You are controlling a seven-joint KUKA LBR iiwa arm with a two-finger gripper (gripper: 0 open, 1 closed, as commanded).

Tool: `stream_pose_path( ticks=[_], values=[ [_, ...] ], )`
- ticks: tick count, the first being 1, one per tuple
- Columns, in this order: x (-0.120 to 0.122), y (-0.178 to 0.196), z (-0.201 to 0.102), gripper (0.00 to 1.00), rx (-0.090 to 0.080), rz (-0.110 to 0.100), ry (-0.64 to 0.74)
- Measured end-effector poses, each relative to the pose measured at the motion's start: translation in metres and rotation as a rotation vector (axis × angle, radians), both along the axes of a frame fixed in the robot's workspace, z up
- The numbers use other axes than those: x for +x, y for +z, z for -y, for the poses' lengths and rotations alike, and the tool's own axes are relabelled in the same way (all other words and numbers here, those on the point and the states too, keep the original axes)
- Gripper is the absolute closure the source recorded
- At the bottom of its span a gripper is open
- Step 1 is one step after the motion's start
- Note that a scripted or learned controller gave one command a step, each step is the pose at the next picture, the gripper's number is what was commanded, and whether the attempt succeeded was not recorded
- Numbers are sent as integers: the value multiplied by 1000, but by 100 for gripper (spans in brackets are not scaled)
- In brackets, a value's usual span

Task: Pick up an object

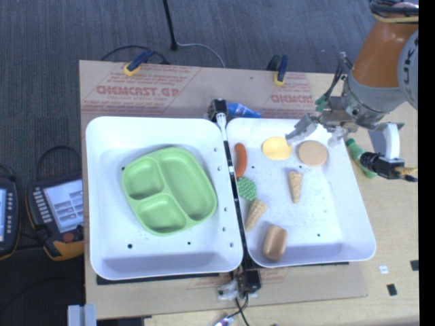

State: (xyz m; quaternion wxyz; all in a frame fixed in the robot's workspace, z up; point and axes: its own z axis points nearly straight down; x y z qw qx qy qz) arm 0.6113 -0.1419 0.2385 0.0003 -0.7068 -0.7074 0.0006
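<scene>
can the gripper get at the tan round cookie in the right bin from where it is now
Probably yes. The gripper hangs just above the tan round cookie, which lies flat with nothing on top; the yellow disc beside it sits slightly apart.

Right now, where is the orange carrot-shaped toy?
The orange carrot-shaped toy lies in the right white bin, along its left wall, just above the green textured toy and left of the flat yellow disc.

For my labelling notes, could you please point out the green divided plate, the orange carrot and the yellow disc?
green divided plate (170, 190), camera view, central ridge.
orange carrot (240, 159), camera view, mid-length.
yellow disc (276, 148), camera view, centre of top face.
</scene>
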Motion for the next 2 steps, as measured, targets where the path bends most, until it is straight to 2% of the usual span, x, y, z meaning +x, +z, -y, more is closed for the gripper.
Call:
stream_pose_path(
  ticks=[1, 2],
  values=[
    [55, -116, -45, 0, 1, -7, -87],
    [18, -53, -102, 0, 1, 2, -41]
  ],
)
